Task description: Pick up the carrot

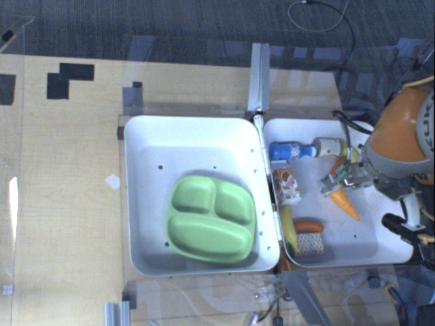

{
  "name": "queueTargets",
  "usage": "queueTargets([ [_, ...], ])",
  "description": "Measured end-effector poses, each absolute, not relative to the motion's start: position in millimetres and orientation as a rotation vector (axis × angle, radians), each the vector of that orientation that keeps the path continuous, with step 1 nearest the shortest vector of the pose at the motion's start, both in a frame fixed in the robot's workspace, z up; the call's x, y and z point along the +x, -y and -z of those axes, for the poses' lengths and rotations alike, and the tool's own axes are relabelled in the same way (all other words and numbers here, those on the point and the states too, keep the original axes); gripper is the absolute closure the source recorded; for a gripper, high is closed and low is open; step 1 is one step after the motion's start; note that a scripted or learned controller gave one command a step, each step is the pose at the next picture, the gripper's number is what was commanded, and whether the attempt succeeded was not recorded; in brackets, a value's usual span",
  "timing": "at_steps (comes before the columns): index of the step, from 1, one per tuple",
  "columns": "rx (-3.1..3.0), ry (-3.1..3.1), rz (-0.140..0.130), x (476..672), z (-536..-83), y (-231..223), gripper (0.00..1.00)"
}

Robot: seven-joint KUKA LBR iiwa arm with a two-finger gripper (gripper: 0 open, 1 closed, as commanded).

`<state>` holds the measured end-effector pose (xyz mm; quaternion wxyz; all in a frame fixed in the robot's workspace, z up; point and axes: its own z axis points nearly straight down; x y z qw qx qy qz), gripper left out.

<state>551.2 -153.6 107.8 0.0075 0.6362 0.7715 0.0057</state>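
carrot [345,204]: right bin [380,250], centre-right of frame, tip pointing lower right
gripper [343,175]: just above carrot's thick end, at its top
fingers: can't tell whether released or clenched
left bin [146,182]: green divided tray [212,217]
right bin also: blue-capped bottle [293,151], banana [289,228]

Bottle [293,151], packet [288,185], banana [289,228] crowd right bin's [380,250] left; its right floor lies bare.
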Motion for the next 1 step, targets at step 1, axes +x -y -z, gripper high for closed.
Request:
queueTargets([
  [1, 1.995, -2.422, -0.003, 571.3, -184.2, 124.7, 1.00],
])
